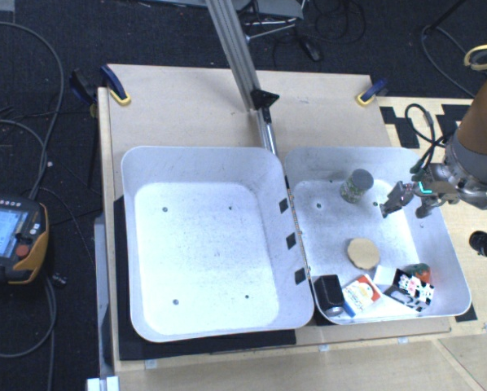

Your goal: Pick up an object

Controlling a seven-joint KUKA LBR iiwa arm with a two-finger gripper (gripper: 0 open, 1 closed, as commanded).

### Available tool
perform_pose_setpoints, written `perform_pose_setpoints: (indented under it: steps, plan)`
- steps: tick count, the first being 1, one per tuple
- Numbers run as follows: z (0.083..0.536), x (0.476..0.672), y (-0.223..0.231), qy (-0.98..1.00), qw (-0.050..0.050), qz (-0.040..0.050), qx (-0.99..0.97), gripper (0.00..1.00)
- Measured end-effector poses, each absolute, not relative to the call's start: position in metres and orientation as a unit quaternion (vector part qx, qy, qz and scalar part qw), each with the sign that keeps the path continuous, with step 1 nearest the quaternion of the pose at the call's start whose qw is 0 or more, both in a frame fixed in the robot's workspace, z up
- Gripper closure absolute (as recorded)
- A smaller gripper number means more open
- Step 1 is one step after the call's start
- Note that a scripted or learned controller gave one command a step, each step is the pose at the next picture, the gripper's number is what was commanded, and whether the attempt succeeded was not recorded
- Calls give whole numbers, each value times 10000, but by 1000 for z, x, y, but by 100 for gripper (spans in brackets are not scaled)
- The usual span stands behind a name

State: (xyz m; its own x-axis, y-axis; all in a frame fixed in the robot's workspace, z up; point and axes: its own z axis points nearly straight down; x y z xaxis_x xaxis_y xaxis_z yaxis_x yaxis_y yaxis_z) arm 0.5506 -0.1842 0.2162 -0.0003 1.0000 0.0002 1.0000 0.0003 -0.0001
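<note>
Jaws spread apart with nothing between them: the gripper (409,197) hangs over the right-hand part of the right bin (449,233), its two dark fingers (392,199) splayed and pointing down and to the camera's left, a small teal light showing at the wrist. Arm (480,141) enters from the right edge, grey wrist with an orange-brown section above it. Right bin contents: a grey-green cylindrical can (357,185) standing near the back, to the left of the gripper and clear of it; a round tan disc (363,253) lying flat near the bin's middle, nearer the front than the gripper; a black rectangular block (329,292) at the front left corner; a red-and-white packet (361,292) just beside the block; a black-and-white patterned object (412,290) at the front right, with a small orange and green piece (422,270) touching its back edge. None of these touches the fingers. Left bin (129,218) sits alongside, its right edge overlapping the right bin's left rim. Both bins rest on a light wooden bench (186,108) with yellow clamps (116,89) at the back corners. A slanted metal pole (235,43) crosses above the back of the bench. Handheld controller (7,239) with a lit screen lies on the dark floor to the left
</note>
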Motion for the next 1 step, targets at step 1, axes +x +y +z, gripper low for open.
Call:
perform_pose_setpoints:
  steps: [1]
  plan:
    - [216,551,-184,-7072,1,0,-7070,0]
